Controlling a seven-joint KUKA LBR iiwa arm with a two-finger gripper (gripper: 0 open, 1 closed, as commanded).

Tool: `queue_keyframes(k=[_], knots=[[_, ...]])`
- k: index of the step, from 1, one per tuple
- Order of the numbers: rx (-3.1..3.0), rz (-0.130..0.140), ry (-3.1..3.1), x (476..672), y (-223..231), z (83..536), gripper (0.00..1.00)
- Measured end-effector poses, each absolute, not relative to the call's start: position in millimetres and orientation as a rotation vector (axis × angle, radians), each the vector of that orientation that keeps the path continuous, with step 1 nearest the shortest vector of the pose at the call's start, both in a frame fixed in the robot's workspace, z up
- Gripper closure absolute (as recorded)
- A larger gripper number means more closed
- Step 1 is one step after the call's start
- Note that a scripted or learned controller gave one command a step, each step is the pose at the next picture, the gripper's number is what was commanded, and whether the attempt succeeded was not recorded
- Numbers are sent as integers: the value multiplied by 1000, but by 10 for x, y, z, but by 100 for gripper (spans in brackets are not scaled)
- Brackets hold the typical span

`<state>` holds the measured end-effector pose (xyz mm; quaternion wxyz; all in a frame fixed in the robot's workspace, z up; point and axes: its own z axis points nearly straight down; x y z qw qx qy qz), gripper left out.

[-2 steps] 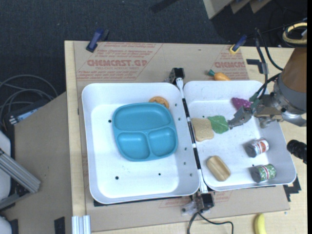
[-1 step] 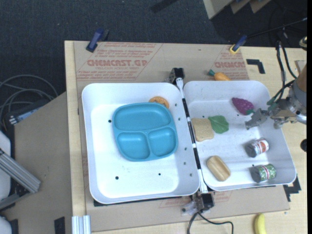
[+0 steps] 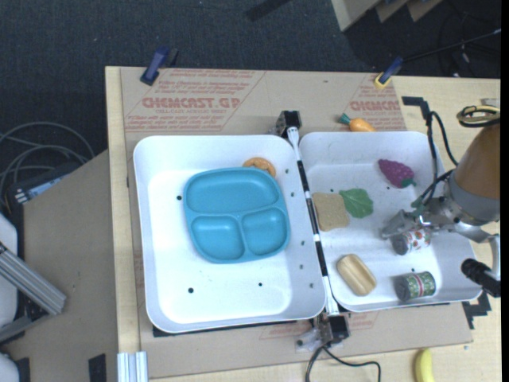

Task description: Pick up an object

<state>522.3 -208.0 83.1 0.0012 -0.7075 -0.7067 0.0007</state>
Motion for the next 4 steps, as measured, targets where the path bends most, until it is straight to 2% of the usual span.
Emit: queue_keyframes(k=[1,2,3,4], knots=[[-2225,-2,-2222,5239,-2082,948,100],[-2225,-1,-2221,5237,-2082,944,0],[-2221,1,-2219,4941,-2035,841,0],[-2224,-1,-2220,4948,-2036,944,100]])
